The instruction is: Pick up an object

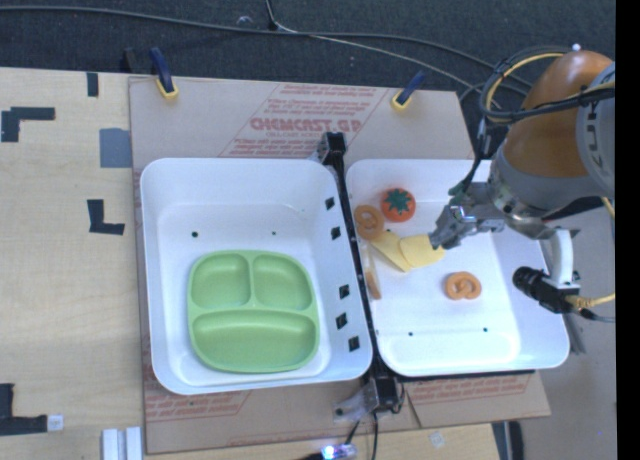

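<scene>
The right bin (500, 348) holds several toy foods. A red tomato with a green top (398, 204) lies near its back left, with an orange ring (368, 219) beside it. A yellow wedge (408, 252) lies in the middle, and a thin tan stick (372, 279) rests along the left wall. An orange pretzel (462, 287) sits right of centre. My gripper (443, 236) hangs low at the wedge's right end, touching or just above it.
The left bin (160, 198) holds a green divided plate (253, 310). A black divider (345, 248) runs between the two bins. The arm's grey body and orange band (555, 138) loom over the right bin's back right corner.
</scene>
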Motion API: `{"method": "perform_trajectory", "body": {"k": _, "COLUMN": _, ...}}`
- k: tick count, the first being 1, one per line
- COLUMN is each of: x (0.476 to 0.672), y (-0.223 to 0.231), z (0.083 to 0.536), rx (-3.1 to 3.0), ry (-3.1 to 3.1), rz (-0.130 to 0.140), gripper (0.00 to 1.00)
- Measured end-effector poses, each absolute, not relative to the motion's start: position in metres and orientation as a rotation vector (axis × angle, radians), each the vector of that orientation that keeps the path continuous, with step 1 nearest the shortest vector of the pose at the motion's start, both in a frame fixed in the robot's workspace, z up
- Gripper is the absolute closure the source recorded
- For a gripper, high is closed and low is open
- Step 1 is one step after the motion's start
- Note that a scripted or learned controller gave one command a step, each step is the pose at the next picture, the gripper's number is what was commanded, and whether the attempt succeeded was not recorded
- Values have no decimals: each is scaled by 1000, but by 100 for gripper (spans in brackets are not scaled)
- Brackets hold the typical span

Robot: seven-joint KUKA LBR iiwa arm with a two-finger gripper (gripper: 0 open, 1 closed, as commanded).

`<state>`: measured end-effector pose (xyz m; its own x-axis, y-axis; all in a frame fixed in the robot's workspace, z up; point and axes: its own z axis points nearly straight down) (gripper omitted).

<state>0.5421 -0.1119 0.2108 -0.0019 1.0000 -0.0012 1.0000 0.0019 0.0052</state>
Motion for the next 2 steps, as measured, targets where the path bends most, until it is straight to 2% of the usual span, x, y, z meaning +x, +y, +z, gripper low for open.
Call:
{"method": "perform_trajectory", "body": {"k": 1, "x": 543, "y": -112, "z": 223, "rx": 2220, "ry": 2223, "rz": 0, "gripper": 100}}
{"method": "perform_trajectory", "body": {"k": 2, "x": 554, "y": -50, "z": 222, "rx": 2216, "ry": 2229, "rz": 0, "gripper": 100}}
